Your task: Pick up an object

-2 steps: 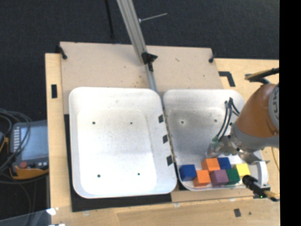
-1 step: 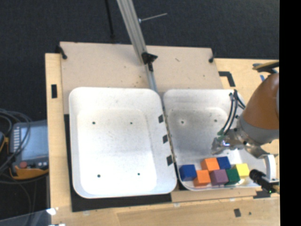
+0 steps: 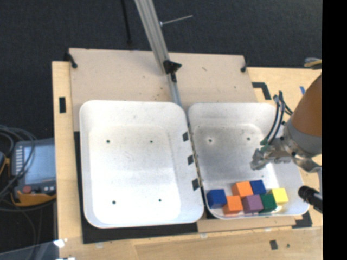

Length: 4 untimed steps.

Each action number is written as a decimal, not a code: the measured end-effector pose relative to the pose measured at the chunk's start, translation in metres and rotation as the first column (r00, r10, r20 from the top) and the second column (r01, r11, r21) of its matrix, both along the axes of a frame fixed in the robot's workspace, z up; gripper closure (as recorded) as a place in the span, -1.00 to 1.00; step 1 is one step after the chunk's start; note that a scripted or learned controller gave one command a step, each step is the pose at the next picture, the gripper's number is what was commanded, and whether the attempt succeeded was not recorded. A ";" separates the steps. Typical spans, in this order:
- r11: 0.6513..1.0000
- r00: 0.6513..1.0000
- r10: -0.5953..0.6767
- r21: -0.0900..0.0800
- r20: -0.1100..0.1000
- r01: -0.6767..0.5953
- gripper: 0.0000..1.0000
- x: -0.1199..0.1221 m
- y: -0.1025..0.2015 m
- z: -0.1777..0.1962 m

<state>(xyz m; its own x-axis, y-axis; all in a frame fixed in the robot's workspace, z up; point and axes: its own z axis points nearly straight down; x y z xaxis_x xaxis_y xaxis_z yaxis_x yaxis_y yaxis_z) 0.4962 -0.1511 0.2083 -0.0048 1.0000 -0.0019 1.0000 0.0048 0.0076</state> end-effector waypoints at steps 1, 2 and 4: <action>1.000 1.000 0.004 0.003 -0.006 -0.004 1.00 0.015 0.051 -0.004; 1.000 1.000 0.003 0.003 -0.006 -0.003 1.00 0.027 0.096 -0.005; 1.000 1.000 0.004 0.004 -0.005 -0.004 1.00 0.036 0.194 0.017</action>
